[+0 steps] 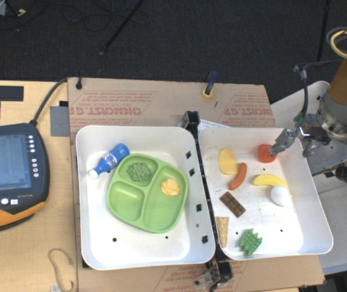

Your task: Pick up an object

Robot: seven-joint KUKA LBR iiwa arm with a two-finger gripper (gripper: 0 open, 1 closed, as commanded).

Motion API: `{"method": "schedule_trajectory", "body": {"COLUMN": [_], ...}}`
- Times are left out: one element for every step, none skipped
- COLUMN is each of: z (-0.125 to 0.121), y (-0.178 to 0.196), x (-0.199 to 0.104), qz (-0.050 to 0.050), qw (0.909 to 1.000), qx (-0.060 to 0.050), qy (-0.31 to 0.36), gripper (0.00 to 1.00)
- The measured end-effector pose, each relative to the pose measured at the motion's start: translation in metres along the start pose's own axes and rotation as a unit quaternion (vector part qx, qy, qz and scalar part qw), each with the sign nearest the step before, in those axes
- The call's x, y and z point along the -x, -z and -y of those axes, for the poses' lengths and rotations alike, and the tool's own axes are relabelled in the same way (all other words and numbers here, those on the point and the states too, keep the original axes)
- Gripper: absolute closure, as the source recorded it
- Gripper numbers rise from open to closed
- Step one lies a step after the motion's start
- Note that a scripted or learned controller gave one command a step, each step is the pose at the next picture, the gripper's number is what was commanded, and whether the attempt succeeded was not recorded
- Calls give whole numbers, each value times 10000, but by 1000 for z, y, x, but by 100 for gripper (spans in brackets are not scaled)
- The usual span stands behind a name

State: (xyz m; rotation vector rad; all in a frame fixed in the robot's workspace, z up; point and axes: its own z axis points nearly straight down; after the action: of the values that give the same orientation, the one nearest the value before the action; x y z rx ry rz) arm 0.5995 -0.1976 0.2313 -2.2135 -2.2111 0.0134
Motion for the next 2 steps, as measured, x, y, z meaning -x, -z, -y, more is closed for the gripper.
{"method": "schedule_trajectory", "body": {"z": [-2, 1], "y": [8, -36], "x": [0, 1], "qz": [15, 8], "qw": [10000, 10000], "qx": [69, 45], "qy": [9, 16], "gripper": [0, 0]}}
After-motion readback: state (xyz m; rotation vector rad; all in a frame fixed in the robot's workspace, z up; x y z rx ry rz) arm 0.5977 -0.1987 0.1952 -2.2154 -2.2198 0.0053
